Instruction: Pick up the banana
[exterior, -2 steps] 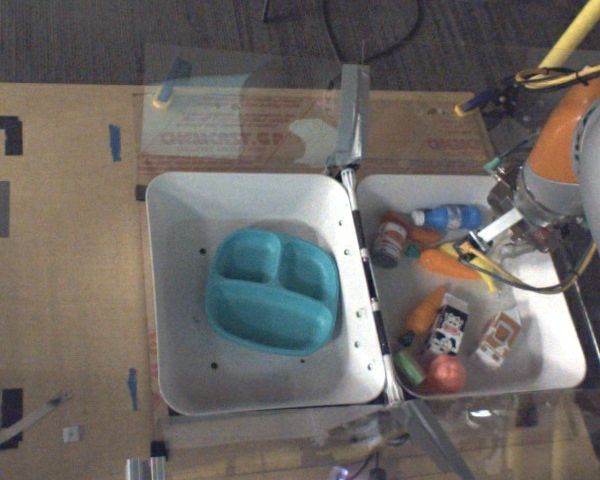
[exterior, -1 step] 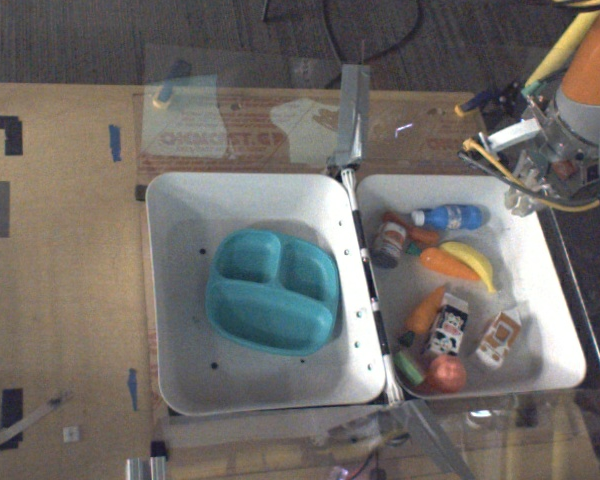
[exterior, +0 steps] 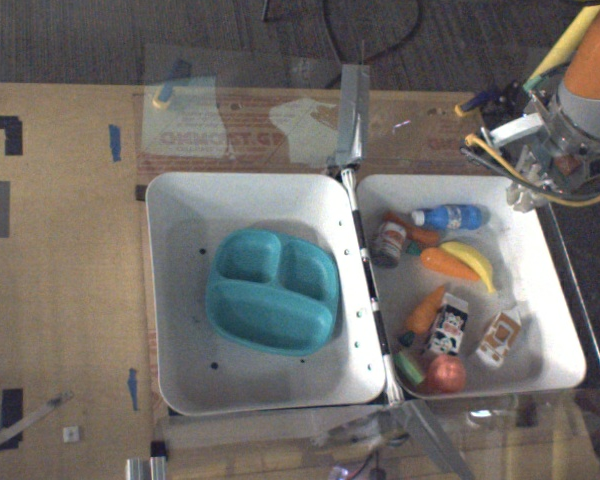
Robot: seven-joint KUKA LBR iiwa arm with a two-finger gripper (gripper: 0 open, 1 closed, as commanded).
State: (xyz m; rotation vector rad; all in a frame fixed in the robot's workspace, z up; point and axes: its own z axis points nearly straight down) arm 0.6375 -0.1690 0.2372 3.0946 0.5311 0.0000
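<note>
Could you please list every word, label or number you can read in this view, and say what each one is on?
No text reads with certainty.
Cardboard sheet behind the bins: large faded print under clear plastic, too blurred to quote.
Milk carton: pattern, no legible words.
Small brown carton: print too small.
Can and blue bottle: labels unreadable.

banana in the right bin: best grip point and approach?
Likely the banana mid-body, from straight above, jaws across its narrow width. It lies flat, curved, running upper-left to lower-right. An orange carrot hugs its left flank, so that side's finger has little room; the right side is open bin floor.
</note>
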